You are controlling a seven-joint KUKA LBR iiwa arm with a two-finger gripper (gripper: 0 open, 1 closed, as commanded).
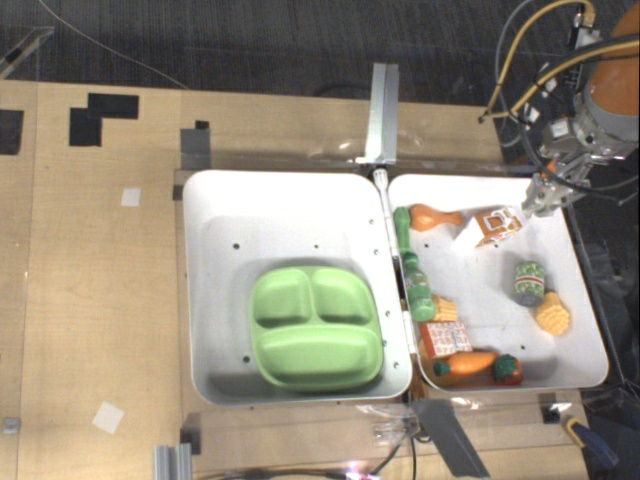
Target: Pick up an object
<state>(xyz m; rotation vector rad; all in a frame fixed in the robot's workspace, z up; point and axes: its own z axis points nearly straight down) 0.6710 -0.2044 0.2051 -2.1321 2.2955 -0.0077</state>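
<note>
The right bin (590, 353) holds several toy foods. A small white and orange carton (497, 226) lies near its far edge, with an orange drumstick-shaped piece (436, 218) to its left. A green can (528, 281) and a yellow corn piece (552, 316) lie on the right side. Green bottles (415, 290) line the divider, and a red box (445, 339) and a carrot (470, 364) lie at the near edge. My gripper (543, 198) hangs over the bin's far right corner, just right of and above the carton, with nothing seen in it.
The left bin (210, 268) holds a green divided plate (315, 326). A metal post (383, 118) stands behind the divider between the bins. Cables (530, 48) loop above the arm's wrist at the upper right.
</note>
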